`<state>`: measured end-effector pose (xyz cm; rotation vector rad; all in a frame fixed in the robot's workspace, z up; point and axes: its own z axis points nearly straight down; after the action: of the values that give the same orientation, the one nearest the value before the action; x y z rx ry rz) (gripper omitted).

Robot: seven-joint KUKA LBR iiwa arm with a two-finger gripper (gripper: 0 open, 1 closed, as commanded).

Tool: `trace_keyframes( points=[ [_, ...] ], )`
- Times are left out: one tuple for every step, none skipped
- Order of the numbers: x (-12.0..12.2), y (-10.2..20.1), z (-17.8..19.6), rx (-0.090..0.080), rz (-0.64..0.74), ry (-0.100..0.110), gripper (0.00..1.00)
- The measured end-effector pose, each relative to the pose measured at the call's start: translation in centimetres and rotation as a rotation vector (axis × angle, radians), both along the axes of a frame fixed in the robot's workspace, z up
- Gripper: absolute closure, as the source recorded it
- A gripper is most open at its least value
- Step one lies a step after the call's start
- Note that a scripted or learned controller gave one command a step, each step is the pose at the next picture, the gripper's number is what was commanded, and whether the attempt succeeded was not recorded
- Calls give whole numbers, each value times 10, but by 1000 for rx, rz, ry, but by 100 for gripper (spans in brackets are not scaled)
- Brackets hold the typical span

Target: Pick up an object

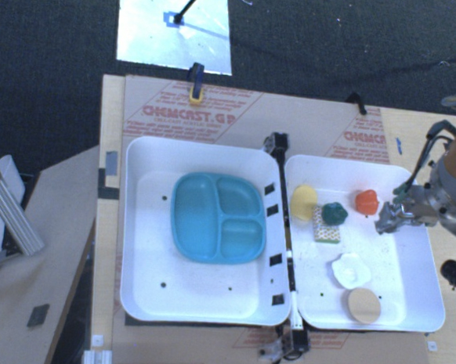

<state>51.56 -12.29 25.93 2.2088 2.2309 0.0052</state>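
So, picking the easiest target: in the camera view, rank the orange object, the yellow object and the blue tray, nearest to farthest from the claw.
1. Orange object, just left of the claw, in the right bin.
2. Yellow object, at that bin's left side.
3. Blue tray, in the left bin.

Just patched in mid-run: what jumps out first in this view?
The big blue divided tray fills the middle of the left bin. The right bin holds a cluster of small things, with a yellow piece and an orange piece brightest near its far side. The gripper hovers beside the orange piece.
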Motion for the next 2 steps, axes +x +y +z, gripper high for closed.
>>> trace_keyframes(
  points=[
    [16, 47, 5, 0, 0, 0, 100],
    [32, 95, -11, 0, 0, 2, 100]
  ],
)
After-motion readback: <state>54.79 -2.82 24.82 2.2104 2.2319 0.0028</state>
